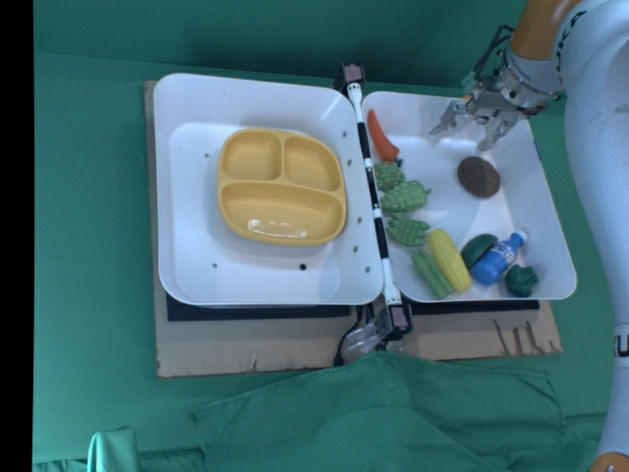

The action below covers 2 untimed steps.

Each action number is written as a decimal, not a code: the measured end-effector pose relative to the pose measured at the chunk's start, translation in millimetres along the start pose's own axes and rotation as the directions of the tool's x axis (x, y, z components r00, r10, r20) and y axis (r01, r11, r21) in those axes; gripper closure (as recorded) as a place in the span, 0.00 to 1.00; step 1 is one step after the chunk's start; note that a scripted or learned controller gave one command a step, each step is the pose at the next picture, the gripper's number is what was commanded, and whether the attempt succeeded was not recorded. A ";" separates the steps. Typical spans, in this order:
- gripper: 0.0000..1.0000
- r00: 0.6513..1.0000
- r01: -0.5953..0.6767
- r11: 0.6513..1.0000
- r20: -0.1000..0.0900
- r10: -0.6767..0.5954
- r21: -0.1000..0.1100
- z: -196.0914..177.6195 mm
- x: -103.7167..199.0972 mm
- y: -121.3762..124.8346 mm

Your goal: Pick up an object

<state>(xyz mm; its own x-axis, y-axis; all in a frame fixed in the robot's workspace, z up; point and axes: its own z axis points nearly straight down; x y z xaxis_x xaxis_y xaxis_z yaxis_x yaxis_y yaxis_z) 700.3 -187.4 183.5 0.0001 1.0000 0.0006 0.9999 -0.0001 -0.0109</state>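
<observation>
My gripper (464,134) hangs over the far part of the right bin (550,205), fingers spread open with nothing between them. A brown oval object (479,176) lies just in front of and to the right of the fingertips. An orange carrot (382,138) lies at the bin's far left. Along the left side sit green leafy vegetables (404,198) and a second green piece (407,230). Near the front lie a yellow corn cob (449,258), a green pod (428,274), a dark green item (479,248), a blue bottle (498,259) and a small broccoli piece (521,280).
The left bin (187,214) holds a yellow divided plate (282,185). A black and white divider bar (371,190) runs between the bins. Both bins rest on cardboard (246,347) over green cloth. The arm (600,146) fills the right edge.
</observation>
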 end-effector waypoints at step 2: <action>0.00 1.000 0.001 1.000 -0.004 -0.001 -0.001 -13.8 2.5 0.4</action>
<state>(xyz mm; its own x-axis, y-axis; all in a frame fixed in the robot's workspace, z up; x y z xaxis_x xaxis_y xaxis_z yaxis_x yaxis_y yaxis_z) 700.8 -184.9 197.3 -0.0007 1.0000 0.0049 0.9999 0.0007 -0.0102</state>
